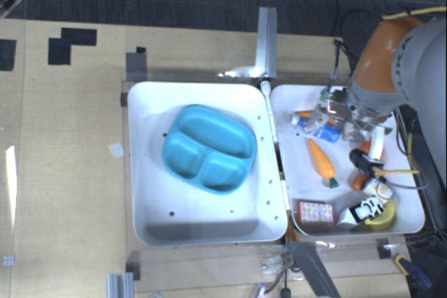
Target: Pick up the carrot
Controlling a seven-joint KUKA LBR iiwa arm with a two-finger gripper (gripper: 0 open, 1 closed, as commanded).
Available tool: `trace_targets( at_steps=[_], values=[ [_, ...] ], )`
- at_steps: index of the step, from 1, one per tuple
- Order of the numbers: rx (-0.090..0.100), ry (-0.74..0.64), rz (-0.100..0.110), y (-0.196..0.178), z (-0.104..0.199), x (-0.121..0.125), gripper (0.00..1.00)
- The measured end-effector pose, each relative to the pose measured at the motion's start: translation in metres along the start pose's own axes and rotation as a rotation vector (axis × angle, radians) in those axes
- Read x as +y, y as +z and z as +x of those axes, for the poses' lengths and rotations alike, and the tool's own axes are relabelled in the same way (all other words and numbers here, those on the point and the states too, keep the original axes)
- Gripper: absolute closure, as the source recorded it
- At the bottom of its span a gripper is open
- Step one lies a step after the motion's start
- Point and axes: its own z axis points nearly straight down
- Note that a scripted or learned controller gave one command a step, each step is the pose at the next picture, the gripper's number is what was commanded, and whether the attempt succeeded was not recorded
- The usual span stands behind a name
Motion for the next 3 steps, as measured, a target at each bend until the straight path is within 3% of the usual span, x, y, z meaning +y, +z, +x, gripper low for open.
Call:
trace_targets(
  at_steps=[1, 2, 3],
  values=[
    [0.002, 0.162, -0.012, 0.024, 0.002, -0.084, 0.00],
    [0.005, 0.161, -0.018, 0.012, 0.004, -0.081, 1.00],
    [0.001, 0.362, -0.002, -0.072, 0.026, -0.137, 1.00]
  ],
)
